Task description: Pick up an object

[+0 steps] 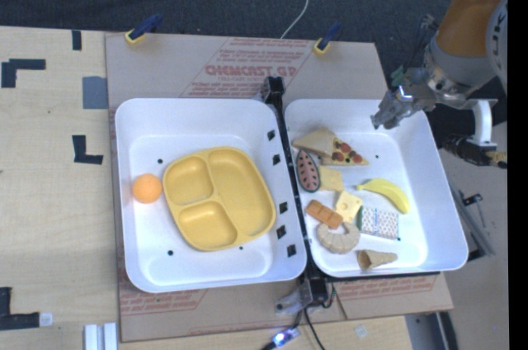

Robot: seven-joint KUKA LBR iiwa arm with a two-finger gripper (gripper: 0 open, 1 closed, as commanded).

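- White right bin (441, 200) carries my choices: pizza slice (338, 148), banana (386, 192), cracker (323, 214), all loose and apart, so any is reachable.
- I hover my gripper (388, 117) over its far rim, nothing held; fingers' spread, I cannot tell.
- Yellow tray (219, 198) sits in the left bin.

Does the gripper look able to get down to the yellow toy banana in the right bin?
Probably yes: the gripper hovers over the bin's far corner, and the yellow toy banana lies uncovered, with nothing between.

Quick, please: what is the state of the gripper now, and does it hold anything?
Gripper: above the right bin's far edge; nothing seen in it; open or closed cannot be told.
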